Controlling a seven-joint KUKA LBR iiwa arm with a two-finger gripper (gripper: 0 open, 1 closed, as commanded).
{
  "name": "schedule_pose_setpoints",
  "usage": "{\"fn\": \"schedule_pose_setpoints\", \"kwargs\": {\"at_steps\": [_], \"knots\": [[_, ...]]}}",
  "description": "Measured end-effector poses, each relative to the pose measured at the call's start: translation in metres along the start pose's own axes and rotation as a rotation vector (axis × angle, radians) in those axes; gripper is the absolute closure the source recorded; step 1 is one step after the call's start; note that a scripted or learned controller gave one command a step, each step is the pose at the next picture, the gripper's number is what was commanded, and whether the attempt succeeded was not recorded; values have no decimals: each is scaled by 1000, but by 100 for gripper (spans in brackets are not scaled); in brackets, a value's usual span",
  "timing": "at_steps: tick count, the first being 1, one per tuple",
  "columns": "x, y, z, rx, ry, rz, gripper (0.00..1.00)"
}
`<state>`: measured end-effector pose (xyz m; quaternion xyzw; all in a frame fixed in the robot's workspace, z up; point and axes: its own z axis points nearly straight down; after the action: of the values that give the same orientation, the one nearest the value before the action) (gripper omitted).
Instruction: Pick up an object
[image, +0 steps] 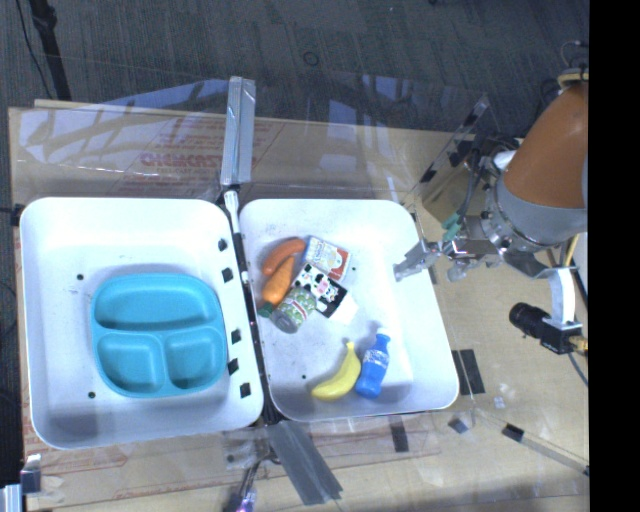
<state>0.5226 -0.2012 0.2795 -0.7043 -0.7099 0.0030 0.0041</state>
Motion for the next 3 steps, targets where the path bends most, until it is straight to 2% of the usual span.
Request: {"fn": "schedule_pose_setpoints", "kwargs": {"at_steps": [1, 2, 3], "knots": [[-9, -4, 116, 1, 2, -81, 0], [-9, -39, 185, -17, -2, -149, 0], [-8, -37, 178, -14, 1, -157, 100]]}}
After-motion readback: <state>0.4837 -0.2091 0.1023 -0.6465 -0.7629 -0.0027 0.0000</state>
